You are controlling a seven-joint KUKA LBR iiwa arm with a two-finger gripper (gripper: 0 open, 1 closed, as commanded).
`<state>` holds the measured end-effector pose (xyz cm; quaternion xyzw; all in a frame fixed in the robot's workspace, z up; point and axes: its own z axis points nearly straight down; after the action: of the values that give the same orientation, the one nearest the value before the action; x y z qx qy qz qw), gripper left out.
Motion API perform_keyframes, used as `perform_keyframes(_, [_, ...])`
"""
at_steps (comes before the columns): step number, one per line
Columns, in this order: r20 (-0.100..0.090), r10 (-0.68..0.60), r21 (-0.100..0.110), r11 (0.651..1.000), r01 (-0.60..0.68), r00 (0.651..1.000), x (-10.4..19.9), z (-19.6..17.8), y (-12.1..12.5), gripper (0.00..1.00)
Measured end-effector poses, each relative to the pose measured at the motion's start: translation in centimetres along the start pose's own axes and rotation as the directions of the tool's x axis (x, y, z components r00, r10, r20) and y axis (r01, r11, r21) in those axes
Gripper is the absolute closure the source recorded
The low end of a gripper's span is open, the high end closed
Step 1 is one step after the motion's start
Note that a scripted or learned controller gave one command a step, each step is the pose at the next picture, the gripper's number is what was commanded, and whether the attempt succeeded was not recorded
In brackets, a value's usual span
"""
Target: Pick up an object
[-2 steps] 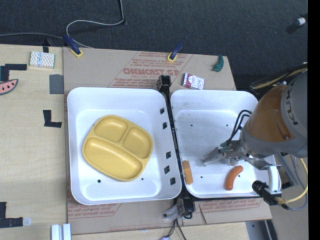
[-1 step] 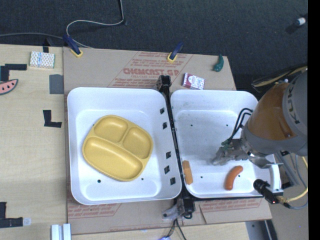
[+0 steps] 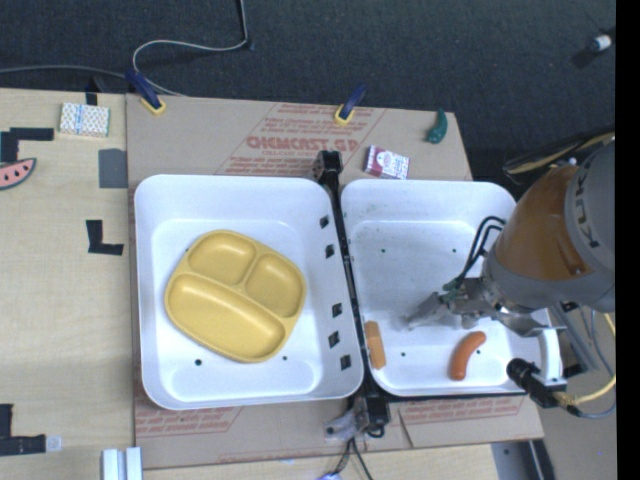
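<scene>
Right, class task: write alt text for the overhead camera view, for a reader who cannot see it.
A grey and orange robot arm reaches from the right into the right white bin, its gripper low over the bin floor near a sausage and a smaller bread-coloured food piece. The left white bin holds a yellow divided plate.

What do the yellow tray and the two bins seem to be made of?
Yellow tray: probably moulded plastic, matte to satin; one even colour, rounded compartment walls, soft highlights. Left bin and right bin: likely thin formed white plastic, slightly glossy; smooth rounded corners and rims. The picture alone cannot confirm either.
</scene>
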<state>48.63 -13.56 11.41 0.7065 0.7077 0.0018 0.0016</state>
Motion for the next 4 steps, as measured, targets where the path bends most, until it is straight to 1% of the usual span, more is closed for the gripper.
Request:
perform_keyframes(1, [0.000,0.001,0.005,1.000,-0.001,1.000,-0.8,2.8,-0.3,0.00])
perform_keyframes(2, [0.002,0.001,0.002,1.000,-0.001,1.000,-0.8,1.9,-0.2,1.00])
perform_keyframes(3, [0.002,0.002,0.002,1.000,-0.002,1.000,-0.8,1.9,-0.2,0.00])
perform_keyframes(4, [0.000,0.000,0.003,1.000,0.000,1.000,-0.7,1.0,-0.2,1.00])
